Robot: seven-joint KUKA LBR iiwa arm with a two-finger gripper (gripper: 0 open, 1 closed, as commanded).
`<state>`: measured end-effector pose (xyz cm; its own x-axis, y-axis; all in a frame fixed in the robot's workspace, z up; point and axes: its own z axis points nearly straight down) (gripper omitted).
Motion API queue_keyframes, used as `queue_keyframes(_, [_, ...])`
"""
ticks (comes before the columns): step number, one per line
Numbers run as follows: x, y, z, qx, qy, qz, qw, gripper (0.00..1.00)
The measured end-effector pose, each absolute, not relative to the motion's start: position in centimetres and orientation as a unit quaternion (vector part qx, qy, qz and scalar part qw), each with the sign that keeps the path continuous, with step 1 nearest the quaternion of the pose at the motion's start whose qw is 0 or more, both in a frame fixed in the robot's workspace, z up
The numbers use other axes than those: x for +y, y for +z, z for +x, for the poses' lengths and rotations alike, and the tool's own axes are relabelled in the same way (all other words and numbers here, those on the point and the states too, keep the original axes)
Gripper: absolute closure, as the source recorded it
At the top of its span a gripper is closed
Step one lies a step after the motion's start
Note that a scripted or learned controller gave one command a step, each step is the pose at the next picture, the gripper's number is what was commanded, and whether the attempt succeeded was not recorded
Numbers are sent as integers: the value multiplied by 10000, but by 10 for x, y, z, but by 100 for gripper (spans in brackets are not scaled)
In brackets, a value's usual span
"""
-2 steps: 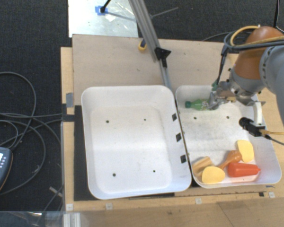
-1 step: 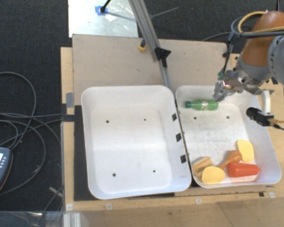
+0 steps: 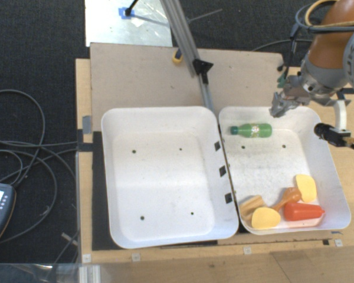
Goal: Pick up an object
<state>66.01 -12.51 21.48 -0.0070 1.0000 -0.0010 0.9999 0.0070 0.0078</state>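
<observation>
A small green bottle [image 3: 252, 131] lies on its side near the back wall of the right bin [image 3: 330, 175]. At that bin's front right corner sit a red pepper-like piece [image 3: 302, 211], two yellow pieces [image 3: 306, 187] [image 3: 265, 218], an orange piece [image 3: 287, 198] and a tan piece [image 3: 251, 204]. My gripper [image 3: 279, 108] hangs over the back rim of the right bin, just right of and above the green bottle, with nothing seen between its fingers.
The left bin [image 3: 165, 175] lies beside the right one. A grey pole [image 3: 186, 37] slants across the cardboard backing behind the bins. Cables trail on the dark floor at the left, and a black fitting [image 3: 330, 133] sits at the right bin's rim.
</observation>
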Motion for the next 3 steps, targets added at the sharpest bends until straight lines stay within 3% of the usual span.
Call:
queue_keyframes(1, [-125, 270, 662, 7092, 25, 7050, 37, 100])
queue_keyframes(3, [-29, 246, 631, 7105, 8, 7037, -4, 100])
